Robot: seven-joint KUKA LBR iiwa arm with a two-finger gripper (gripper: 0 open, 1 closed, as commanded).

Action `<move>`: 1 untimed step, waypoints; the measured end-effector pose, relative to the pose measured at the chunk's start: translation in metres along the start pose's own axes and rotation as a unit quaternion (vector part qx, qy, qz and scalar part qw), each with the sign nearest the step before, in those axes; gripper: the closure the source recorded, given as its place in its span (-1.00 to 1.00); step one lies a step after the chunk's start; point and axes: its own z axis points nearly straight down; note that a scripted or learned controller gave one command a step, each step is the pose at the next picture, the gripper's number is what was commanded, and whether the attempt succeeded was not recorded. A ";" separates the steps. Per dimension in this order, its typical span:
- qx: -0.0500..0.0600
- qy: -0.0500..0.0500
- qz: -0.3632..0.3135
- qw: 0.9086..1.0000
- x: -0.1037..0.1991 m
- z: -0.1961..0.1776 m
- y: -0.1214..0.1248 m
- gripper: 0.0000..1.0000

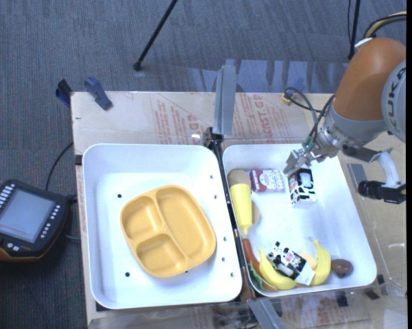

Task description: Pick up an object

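Reaching in from the upper right of the frame, the arm (370, 88) hangs its gripper (299, 162) over the upper part of the right bin (353, 211), its fingers slightly parted just above a small cow-patterned carton (303, 186), nothing between them. Left of that carton lie a maroon carton (267, 180) and a yellow bottle (241, 204); bananas (288, 269) and another cow-patterned carton (288, 260) sit lower right. The left bin (103, 177) holds a yellow divided plate (168, 230).

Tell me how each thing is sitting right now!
Plate: flat in the left bin, right side up.
Yellow bottle: lying on its side.
Carton: under the tool.
Banana: lying in the right bin's near corner.
Red box: lying flat.
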 end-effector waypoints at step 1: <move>0.000 0.000 -0.038 0.999 0.029 0.000 0.032 1.00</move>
